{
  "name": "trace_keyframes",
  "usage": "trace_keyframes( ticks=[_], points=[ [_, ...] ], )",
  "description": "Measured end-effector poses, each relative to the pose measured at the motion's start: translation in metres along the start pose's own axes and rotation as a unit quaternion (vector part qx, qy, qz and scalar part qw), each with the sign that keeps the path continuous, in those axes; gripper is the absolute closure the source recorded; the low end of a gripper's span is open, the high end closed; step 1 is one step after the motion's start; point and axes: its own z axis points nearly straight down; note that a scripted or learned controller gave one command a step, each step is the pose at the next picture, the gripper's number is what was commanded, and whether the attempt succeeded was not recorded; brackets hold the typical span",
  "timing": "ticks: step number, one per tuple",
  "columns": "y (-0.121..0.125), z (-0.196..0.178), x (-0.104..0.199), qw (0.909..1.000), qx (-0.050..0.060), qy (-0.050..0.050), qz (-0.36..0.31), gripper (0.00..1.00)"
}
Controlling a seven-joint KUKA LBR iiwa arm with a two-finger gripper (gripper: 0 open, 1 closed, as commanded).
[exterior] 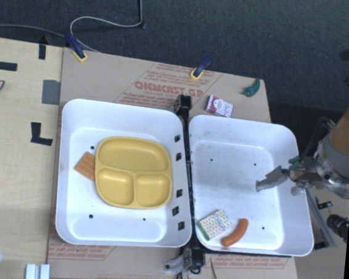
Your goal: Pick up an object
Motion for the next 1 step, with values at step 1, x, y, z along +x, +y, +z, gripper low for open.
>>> trace_keyframes(
  ticks=[1],
  points=[
    [-0.0028, 0.1148, -0.0208, 1.0000, 0.002, 0.001, 0.001, 0.00]
  ],
)
